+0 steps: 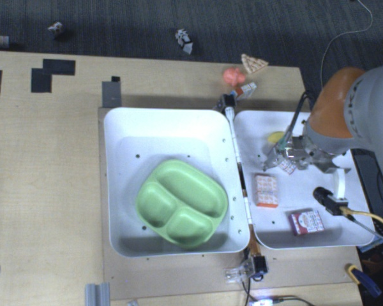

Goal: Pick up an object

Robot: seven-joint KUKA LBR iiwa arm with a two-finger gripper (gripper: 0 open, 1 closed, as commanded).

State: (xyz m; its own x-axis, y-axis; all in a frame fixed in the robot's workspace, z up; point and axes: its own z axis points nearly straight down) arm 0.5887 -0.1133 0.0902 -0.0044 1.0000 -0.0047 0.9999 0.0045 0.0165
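Cannot tell open from closed at the fingers (282,159), nor holding from empty: too small and blurred there, right of centre in the frame. Placed over the upper left part of the right bin (345,238), with a yellow object (275,137) just above in the frame, partly hidden by the wrist, and an orange-and-white packet (266,190) just below, lying flat and apart from the bin wall. Probably best to take that packet as the thing to pick: nearest, flat, clear on every side. Worth lining up across its narrower side, coming straight down, and closing only once low enough to straddle it, so as to avoid a shallow pinch and a slip. Farther down and right, a red packet (305,222) near the lower wall: likely harder, with less room to descend. Farther left, in the left bin (115,171), a green divided plate (182,201): seemingly too broad to grip except at the rim. Beyond, on the counter (45,171) at upper centre, a pink lump (233,76), outside both bins.
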